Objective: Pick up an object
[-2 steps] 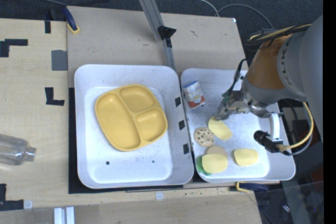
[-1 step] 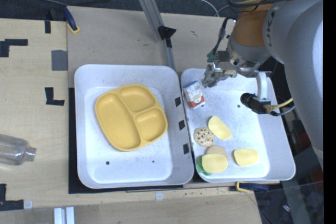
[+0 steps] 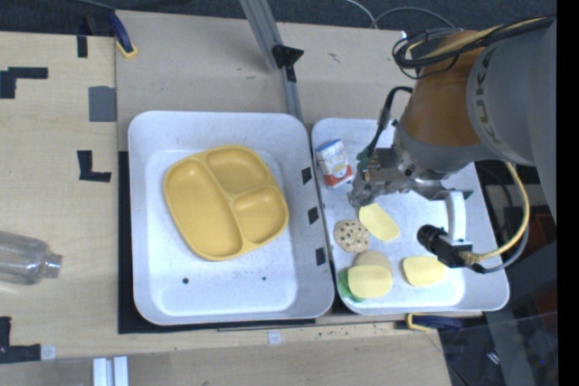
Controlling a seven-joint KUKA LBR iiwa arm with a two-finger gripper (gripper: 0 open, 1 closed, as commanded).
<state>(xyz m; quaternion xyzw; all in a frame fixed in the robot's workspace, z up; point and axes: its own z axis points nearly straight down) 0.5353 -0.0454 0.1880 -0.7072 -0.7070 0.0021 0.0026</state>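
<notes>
**Lining up on the yellow wedge**

Nearest the front rim of my right bin (image 3: pixel 479 298) sit a pale yellow piece on a green base (image 3: pixel 369 281) and a second yellow lump (image 3: pixel 425 270), close together but apart. Just behind them lies a brown speckled cookie (image 3: pixel 351 236), and beside it the thing I am after: a yellow wedge (image 3: pixel 379 222), resting flat on the bin floor near the middle. Its long axis runs on a slant, from upper left by my claw to lower right, the broader end toward the lump.

My claw (image 3: pixel 372 191) hangs right at the wedge's upper end, touching or nearly so. I cannot tell how its jaws stand from this angle, and nothing shows clamped in them.

To do this well, I judge I should shift along the wedge toward its middle, turn to close across the short width, and stay off the cookie.

Farther back stands a small red-and-white carton (image 3: pixel 336 163), and in the left bin (image 3: pixel 145 194) a yellow divided plate (image 3: pixel 226 201).
</notes>
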